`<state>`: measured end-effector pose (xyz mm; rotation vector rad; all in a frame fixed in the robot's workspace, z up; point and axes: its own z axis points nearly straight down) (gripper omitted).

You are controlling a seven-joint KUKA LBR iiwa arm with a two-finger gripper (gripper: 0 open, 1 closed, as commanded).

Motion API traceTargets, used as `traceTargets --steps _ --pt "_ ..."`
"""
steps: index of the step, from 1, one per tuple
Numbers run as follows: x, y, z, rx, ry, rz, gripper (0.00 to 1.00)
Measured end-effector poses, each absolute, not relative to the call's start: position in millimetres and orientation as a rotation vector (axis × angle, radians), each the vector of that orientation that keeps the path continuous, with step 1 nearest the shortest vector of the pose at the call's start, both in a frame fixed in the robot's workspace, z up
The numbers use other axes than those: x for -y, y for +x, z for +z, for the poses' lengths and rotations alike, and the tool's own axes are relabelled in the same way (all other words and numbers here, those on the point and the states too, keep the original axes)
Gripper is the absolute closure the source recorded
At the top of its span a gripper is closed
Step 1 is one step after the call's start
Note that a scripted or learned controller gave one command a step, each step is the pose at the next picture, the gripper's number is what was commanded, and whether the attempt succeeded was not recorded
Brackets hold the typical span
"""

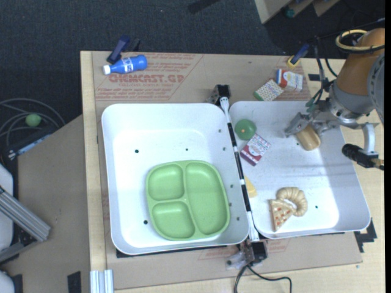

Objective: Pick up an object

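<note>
My gripper [307, 126] hangs over the back of the right bin [342, 182], with the grey arm reaching in from the right. A tan roll-shaped object [309, 140] lies directly under it, touching or nearly touching the gripper. Also in the right bin are a green ball [245, 128], a red and white packet [256, 148], a croissant [293, 198] and a pizza slice [278, 213]. A small yellow piece [250, 189] sits by the divider between the bins.
The left bin [122, 163] holds a green divided plate [186, 199]. Behind the bins on the bench lie a blue and white bottle [126, 65] and small printed boxes [278, 85]. A black clamp [222, 94] sits where the bins meet at the back.
</note>
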<state>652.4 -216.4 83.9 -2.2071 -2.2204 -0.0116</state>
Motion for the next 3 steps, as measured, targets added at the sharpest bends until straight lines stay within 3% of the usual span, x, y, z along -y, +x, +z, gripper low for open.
traceTargets --steps 1,3 --pt "222 652.2 96 2.226 -2.219 -0.003 1.0" --pt "37 597.4 227 2.224 -2.219 -0.004 1.0"
